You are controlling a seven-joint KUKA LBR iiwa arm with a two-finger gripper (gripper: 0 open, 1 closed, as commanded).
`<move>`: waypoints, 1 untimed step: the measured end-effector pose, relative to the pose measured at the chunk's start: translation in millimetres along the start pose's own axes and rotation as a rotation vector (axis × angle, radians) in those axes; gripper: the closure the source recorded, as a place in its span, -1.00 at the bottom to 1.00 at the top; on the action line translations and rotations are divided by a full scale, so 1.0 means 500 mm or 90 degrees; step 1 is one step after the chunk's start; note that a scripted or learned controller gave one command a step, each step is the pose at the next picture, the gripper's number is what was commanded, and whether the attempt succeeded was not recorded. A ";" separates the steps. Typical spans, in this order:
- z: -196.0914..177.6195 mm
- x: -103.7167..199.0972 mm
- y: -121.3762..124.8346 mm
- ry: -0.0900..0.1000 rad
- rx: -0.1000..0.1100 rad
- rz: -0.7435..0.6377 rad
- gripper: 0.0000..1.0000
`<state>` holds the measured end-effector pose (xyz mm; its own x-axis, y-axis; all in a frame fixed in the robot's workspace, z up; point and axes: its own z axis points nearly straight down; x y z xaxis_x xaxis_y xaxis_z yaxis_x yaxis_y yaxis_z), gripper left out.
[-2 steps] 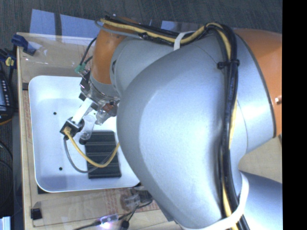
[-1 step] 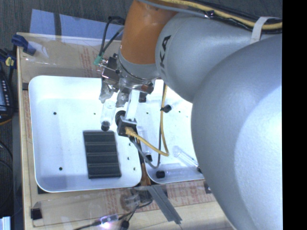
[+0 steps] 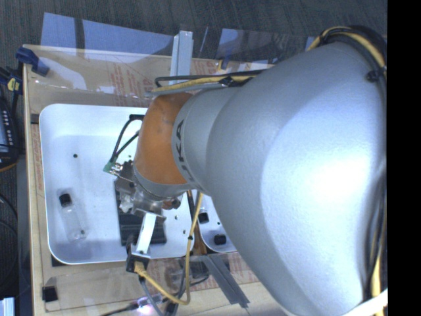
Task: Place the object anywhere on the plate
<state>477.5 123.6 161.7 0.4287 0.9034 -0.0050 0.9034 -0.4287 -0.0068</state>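
Camera view: smooth grey arm (image 3: 289,176) (orange-banded) overhangs glossy white bin (image 3: 59,130); fingers' state cannot be told.

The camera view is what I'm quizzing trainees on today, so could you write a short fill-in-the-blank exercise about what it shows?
1. The arm reaches in from the view's ____ side.
2. The band above the wrist is coloured ____.
3. The small dark object lies in the ____ bin.
4. Both bins are coloured ____.

Missing words: right; orange; left; white
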 end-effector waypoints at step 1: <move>-0.049 0.093 -0.050 0.001 -0.002 0.049 1.00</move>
<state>474.8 176.4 186.0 0.4966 0.8680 -0.0042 0.8680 -0.4966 -0.0033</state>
